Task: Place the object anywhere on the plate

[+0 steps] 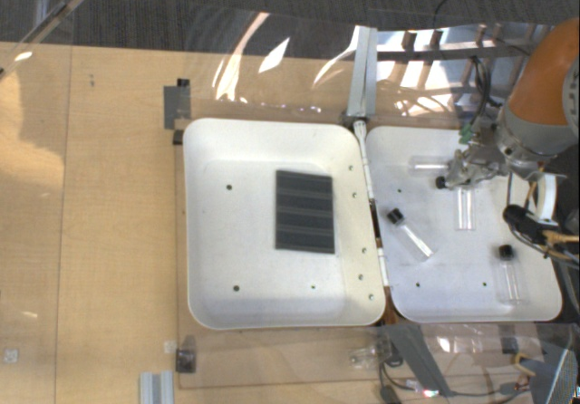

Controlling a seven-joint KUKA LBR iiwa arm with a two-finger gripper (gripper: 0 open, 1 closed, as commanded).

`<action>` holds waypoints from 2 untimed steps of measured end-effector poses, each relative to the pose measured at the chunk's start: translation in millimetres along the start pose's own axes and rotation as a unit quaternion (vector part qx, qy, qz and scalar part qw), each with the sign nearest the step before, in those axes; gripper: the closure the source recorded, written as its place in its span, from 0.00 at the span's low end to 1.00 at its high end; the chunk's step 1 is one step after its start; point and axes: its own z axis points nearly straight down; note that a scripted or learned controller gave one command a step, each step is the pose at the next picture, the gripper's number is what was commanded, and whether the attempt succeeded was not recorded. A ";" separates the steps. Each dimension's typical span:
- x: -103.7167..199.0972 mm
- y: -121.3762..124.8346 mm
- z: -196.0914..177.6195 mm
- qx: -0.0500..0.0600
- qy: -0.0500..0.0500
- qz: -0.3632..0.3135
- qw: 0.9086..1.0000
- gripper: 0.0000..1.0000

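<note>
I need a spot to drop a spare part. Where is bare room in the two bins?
Left bin: bare floor all around the dark ribbed plate, widest on its left. Right bin: crowded, with small clear tubes scattered about and the gripper near the top.

We see the arm (544, 85) cut off by the right edge, so only its orange band and grey wrist show. The gripper (450, 177) is small and cluttered with cables; we cannot tell how its fingers stand. Several small clear pieces with dark caps (410, 232) in the right bin (399, 293) are too small to identify. The bin's right side is partly hidden by black cabling (530, 223).
</note>
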 end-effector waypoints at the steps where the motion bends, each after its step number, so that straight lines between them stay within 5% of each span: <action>1: 96.3 14.6 -39.7 -0.001 0.001 0.013 1.000 1.00; 2: 184.3 24.2 -7.3 0.001 0.001 0.005 1.000 1.00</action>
